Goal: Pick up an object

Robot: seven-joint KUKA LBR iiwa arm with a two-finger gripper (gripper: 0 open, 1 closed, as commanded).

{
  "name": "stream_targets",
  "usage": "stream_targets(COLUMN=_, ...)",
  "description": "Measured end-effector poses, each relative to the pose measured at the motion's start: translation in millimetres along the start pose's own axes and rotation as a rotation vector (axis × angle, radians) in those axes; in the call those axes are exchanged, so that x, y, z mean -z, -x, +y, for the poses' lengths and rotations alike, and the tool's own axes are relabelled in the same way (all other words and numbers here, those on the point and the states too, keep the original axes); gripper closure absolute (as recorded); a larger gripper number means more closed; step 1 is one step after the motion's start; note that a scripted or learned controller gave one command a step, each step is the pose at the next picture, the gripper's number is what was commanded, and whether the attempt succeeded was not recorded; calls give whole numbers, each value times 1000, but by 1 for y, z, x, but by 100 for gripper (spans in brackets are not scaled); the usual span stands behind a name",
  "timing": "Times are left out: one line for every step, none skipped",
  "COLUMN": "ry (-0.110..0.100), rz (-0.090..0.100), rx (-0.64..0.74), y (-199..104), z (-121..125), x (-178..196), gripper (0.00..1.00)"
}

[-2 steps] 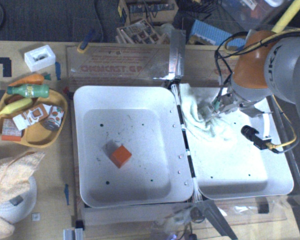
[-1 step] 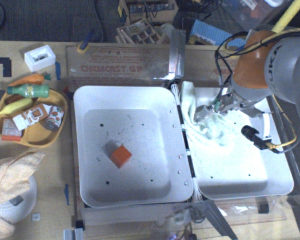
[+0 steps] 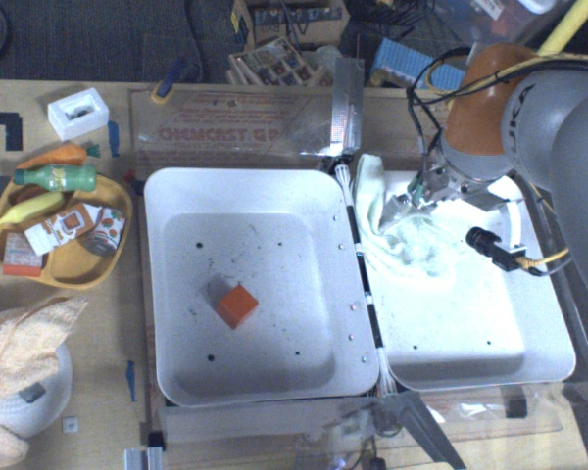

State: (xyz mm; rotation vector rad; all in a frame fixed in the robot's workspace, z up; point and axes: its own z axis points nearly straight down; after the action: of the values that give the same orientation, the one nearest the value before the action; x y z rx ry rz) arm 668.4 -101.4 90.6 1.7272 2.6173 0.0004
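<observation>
Two white bins; one orange cube; gripper over right bin.

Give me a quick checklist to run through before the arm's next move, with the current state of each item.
1. Target visible: orange block lies in the left bin, unobstructed: ok.
2. Gripper over the target: it is at the right bin, by crumpled white material: not ok.
3. Object between the fingers: cannot tell.
4. Cable free of the bin rim: cannot tell.
5. Block away from the walls: ok.
</observation>
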Motion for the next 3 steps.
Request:
stream_targets(ry=1, rz=1, rx=-220, y=-23, z=-11, x=96, gripper=0)
stream_targets(ry=1, rz=1, rx=-82, y=-2, z=-11, x=6, gripper=0)
stream_targets(ry=0, rz=0, rx=-324, y=19, z=-31, x=97, gripper=0)
